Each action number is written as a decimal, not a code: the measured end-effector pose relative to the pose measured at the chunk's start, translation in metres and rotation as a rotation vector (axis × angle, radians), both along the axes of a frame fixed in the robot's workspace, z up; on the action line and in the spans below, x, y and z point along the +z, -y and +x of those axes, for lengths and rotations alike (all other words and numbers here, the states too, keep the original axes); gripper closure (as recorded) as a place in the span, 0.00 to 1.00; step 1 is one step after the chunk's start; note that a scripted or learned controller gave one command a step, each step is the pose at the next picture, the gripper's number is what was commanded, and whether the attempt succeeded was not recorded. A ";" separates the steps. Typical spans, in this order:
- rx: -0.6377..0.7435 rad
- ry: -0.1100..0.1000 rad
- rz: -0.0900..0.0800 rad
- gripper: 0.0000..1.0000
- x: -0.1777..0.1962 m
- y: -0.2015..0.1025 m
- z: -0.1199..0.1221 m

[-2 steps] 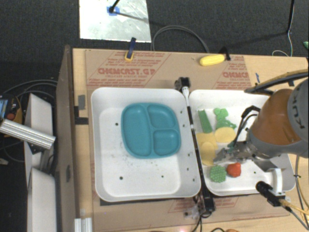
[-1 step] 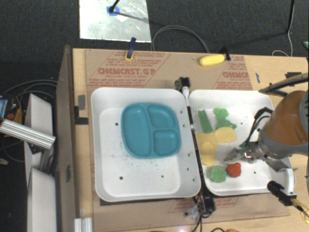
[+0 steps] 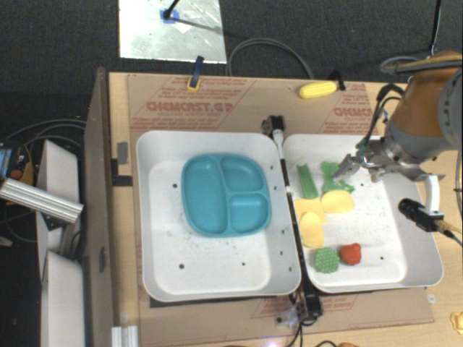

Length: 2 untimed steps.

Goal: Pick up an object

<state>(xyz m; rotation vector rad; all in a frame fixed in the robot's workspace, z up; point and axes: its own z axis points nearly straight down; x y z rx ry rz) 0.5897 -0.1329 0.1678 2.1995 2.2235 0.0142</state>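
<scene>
The claw hangs low over the right bin, close to the green toy pieces, but I cannot tell its opening, so the pick seems not yet done.

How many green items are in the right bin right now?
3: a green stick near the divider, a green piece by the gripper, partly hidden, and a round green item at the front.
</scene>
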 end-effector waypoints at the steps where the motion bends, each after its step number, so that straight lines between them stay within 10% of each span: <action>1: -0.003 -0.010 0.002 0.00 -0.079 -0.019 0.044; 2: -0.014 -0.006 0.003 0.00 -0.079 0.000 -0.020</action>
